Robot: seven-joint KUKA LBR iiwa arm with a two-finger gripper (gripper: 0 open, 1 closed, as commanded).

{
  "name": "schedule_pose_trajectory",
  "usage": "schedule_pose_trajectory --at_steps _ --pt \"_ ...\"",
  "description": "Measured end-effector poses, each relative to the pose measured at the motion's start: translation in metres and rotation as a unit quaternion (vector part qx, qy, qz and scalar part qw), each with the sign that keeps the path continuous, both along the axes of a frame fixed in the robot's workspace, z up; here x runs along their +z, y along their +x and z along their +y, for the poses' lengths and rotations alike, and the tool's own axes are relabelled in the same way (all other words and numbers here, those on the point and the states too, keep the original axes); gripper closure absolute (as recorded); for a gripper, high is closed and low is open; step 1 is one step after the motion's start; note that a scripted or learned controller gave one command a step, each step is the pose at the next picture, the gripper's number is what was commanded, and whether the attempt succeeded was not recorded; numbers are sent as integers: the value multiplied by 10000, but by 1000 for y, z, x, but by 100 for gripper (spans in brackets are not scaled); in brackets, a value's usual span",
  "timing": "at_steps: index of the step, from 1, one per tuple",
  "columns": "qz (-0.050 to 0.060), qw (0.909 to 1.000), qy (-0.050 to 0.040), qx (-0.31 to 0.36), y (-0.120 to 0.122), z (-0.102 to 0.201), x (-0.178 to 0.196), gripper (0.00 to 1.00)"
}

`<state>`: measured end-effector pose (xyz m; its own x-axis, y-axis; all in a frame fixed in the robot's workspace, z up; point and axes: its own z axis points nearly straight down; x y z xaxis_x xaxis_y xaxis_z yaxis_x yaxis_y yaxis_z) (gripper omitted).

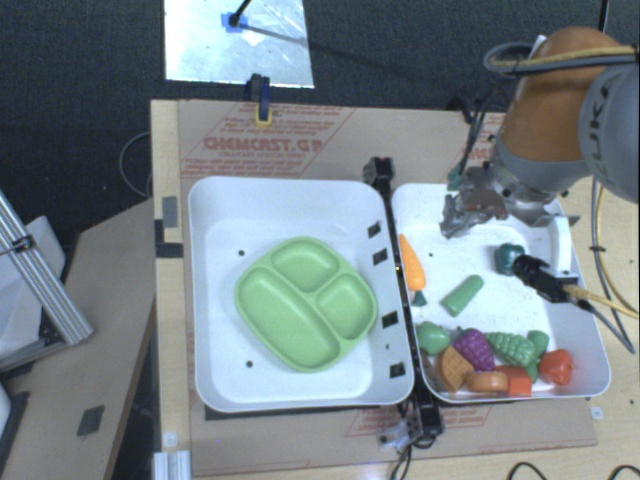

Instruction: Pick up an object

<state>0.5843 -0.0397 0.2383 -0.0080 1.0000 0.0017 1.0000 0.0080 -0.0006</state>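
My gripper (455,223) hangs over the far part of the right bin (590,368), above bare white floor. Nothing shows between its fingers. Below it in the bin lie an orange carrot (410,260) by the left wall and a green block (462,295) near the middle. A pile of toy food fills the near end: a green pepper (432,338), purple grapes (475,349), a bumpy green piece (512,348), a red tomato (556,366) and an orange-brown piece (455,369). A teal object (507,257) lies to the right of the gripper.
The left bin (215,268) holds a green divided plate (305,303). A black divider (392,268) with clips runs between the two bins. The arm's orange band and grey wrist (545,118) loom over the right bin's far right corner.
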Motion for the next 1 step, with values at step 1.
schedule_pose_trajectory --at_steps 1 --pt "6 10000 -3 -5 -34 45 2 100"
